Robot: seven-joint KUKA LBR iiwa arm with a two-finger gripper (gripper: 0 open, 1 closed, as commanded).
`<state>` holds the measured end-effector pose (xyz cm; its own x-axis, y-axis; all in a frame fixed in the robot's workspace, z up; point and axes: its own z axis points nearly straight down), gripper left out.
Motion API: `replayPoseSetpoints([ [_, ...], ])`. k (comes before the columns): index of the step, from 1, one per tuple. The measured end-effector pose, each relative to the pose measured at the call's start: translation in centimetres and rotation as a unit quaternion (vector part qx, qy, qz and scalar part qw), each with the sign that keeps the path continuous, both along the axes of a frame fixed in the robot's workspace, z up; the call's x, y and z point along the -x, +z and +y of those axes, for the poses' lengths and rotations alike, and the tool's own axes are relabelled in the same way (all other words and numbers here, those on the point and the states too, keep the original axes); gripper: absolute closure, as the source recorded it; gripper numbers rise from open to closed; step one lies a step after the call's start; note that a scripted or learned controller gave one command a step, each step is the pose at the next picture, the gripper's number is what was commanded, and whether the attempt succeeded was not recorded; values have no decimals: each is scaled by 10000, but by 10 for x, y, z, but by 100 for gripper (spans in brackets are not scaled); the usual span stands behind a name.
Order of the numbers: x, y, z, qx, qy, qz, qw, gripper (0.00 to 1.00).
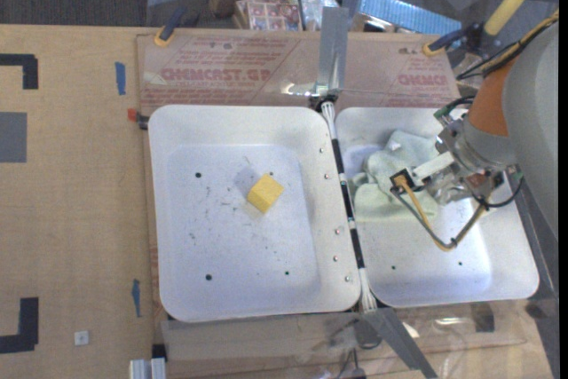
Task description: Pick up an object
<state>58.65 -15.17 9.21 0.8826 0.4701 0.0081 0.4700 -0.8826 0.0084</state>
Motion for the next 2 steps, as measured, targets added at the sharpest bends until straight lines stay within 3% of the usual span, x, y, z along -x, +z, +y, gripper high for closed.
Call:
replayPoseSetpoints([
  [1, 36, 0, -22, 26, 2116, -9, 9773, 100],
  [2, 62, 0, 3, 73, 4458, -16, 8951, 100],
])
